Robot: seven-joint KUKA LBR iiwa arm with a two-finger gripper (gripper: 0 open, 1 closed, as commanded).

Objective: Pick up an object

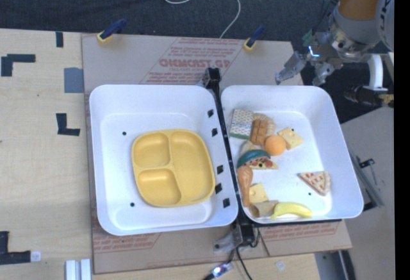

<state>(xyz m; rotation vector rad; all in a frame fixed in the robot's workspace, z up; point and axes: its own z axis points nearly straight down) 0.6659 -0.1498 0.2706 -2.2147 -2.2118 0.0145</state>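
— Progress so far? The gripper (306,70) hangs above the desk just past the far rim of the right bin (333,144), fingers spread wide with nothing between them.

— So nothing is picked. Where are the objects?

— All lie in the right bin: an orange (275,145) near the middle, a banana (291,210) at the near edge, a pizza slice (315,181) to its right. The left bin (106,144) carries a yellow tray (172,166).

— What's left?

— My guess: everything. Choose, descend, close, lift.

— Anything hard to read?

— The pile beside the divider overlaps, so several pieces are hard to name. The arm's upper part is cut off at the frame's top.
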